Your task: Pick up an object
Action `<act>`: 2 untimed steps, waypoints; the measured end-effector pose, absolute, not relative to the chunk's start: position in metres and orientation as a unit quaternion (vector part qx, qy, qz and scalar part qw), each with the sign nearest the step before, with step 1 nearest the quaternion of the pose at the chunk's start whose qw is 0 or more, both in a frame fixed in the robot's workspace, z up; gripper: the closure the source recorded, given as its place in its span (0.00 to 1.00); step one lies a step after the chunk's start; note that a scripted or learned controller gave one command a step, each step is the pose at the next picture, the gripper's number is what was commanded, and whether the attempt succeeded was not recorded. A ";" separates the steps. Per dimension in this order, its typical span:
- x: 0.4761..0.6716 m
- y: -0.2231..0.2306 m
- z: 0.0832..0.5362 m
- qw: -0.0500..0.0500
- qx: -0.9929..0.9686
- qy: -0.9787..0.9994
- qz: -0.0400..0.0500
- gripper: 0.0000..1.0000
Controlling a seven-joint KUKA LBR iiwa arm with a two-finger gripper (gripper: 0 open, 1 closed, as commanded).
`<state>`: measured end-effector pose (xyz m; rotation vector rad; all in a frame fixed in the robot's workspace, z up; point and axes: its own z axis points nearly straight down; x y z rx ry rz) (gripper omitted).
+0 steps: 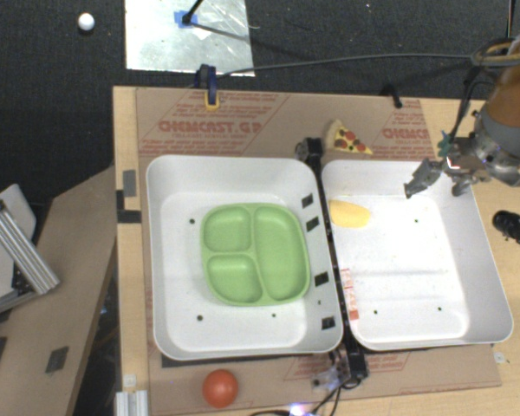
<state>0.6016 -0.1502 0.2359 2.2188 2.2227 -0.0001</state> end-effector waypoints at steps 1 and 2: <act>0.606 -0.144 0.176 -0.001 0.706 0.708 -0.001 0.00; 0.607 -0.148 0.114 -0.001 0.707 0.708 0.000 0.00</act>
